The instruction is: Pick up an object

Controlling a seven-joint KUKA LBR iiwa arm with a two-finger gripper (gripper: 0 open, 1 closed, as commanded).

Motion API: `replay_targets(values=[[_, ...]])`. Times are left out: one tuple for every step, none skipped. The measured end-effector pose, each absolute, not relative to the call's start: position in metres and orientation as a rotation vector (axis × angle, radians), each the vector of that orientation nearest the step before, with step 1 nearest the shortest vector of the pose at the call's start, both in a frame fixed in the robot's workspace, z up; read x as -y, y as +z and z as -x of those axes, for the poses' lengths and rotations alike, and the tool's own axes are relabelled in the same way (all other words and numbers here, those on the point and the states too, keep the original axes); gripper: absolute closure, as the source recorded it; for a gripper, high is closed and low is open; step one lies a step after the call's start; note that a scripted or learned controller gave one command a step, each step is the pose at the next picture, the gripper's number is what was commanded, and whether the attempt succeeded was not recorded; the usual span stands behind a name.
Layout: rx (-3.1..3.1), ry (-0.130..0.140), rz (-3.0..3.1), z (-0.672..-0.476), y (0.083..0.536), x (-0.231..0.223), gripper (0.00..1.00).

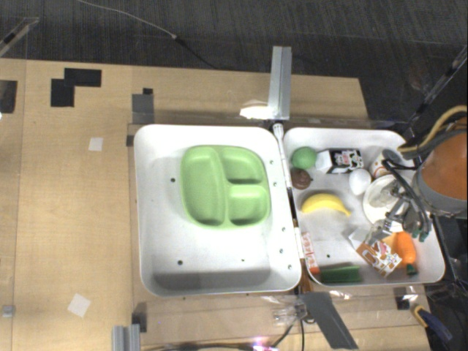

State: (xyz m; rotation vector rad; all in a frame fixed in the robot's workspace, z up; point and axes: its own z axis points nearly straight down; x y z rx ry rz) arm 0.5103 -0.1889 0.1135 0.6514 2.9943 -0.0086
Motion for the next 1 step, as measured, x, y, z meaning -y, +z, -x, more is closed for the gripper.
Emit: replay_targets(values=[[-2.991, 0.005, -0.699, -0.5105, 0.113, 0.1911, 0.0]])
